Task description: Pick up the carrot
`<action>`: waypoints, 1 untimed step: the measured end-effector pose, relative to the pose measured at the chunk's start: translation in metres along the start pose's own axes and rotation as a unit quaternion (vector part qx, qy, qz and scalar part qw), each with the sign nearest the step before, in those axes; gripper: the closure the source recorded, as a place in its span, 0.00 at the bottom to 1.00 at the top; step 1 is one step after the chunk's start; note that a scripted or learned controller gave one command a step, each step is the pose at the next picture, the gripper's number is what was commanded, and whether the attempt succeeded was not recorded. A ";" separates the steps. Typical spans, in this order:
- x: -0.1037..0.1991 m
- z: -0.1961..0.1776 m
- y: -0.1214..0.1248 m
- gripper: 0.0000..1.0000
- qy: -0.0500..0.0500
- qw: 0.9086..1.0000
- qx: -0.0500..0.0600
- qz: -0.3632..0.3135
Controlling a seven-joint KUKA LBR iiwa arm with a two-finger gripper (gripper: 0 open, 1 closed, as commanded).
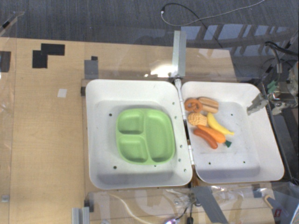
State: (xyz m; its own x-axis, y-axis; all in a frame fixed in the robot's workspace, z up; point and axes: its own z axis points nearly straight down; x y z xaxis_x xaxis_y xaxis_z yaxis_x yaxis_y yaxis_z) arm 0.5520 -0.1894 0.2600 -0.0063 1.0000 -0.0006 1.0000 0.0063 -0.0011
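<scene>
Right bin: I am seeing the shallow white right-hand bin point(243, 164) lying with its left wall touching the left bin's wall; its right half and lower floor are showing bare white.
Food cluster: all the toy food is sitting bunched in the bin's upper left, near the shared wall.
Carrot: the orange plastic carrot with a small green stub point(213, 135) is lying slantwise, thin tip up-left, green end down-right, in the right bin's left-centre.
Neighbours: a red sausage-shaped toy point(205, 138) is pressing along the carrot's lower side; a yellow plastic banana point(218, 125) is lying just above it; a tan waffle-like piece point(197, 119), a brown pretzel-like ring point(192, 105) and a hot-dog bun toy point(208, 104) are sitting further up.
Left bin: the white left-hand bin point(100, 171) is holding a green three-compartment plastic plate point(145, 135).
Arm: I am viewing the grey two-finger gripper point(257, 105) hanging at the right bin's upper right edge, well apart from the carrot.
Claw: I cannot tell how wide it is standing; nothing is showing in it.
</scene>
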 end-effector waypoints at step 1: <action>0.036 0.105 -0.017 0.00 0.001 0.991 0.000 -0.134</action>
State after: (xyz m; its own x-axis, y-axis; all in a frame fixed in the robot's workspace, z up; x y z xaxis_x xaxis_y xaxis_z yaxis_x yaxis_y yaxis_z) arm 0.5350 -0.1535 0.1554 -0.2718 0.9624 0.0013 0.9624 0.2718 -0.0011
